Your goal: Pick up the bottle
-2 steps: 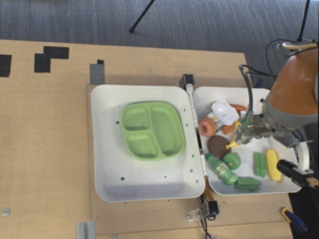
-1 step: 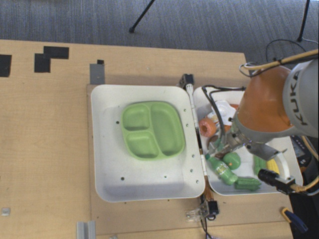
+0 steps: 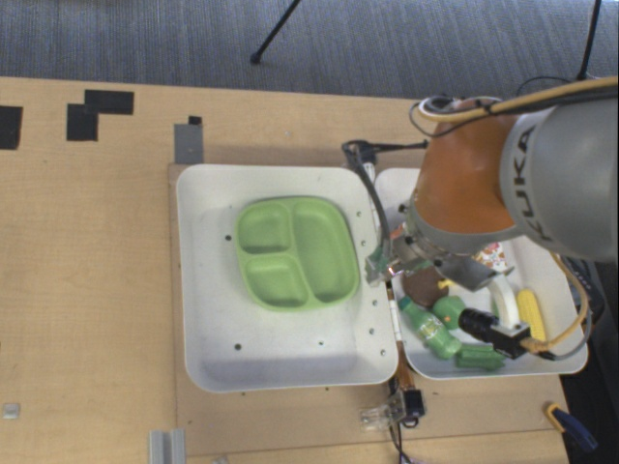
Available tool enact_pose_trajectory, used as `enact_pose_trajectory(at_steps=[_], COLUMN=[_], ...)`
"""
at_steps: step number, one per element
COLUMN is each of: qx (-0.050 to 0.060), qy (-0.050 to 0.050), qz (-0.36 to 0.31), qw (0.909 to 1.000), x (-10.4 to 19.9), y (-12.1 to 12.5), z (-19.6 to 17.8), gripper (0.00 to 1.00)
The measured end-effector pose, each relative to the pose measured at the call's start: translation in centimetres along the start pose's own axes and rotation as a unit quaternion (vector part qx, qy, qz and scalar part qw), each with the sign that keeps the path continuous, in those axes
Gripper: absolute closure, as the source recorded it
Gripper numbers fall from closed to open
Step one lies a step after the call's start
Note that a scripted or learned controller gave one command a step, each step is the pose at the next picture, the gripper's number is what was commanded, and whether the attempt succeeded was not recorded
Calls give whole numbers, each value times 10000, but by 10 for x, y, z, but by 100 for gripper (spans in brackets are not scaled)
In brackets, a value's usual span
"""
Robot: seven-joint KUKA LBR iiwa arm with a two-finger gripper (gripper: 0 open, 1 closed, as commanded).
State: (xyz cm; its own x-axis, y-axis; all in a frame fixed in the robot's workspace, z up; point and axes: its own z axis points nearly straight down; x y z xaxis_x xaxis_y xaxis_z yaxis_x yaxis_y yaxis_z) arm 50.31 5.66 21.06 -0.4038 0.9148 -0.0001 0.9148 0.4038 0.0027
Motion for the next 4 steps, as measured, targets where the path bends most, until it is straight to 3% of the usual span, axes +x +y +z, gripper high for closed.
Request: enact_pose_trajectory(at_steps=[1,2,3,4], qx=[2,4,-5,10], qy=[6,6,2,-4], qz=[436,956,1756,1883], qw=[9990,9954,9845,9821], x=[83,163,162,93], y=[37,54,55,45], z=[-2,-47,-145,-89], gripper=[100,100,100,100])
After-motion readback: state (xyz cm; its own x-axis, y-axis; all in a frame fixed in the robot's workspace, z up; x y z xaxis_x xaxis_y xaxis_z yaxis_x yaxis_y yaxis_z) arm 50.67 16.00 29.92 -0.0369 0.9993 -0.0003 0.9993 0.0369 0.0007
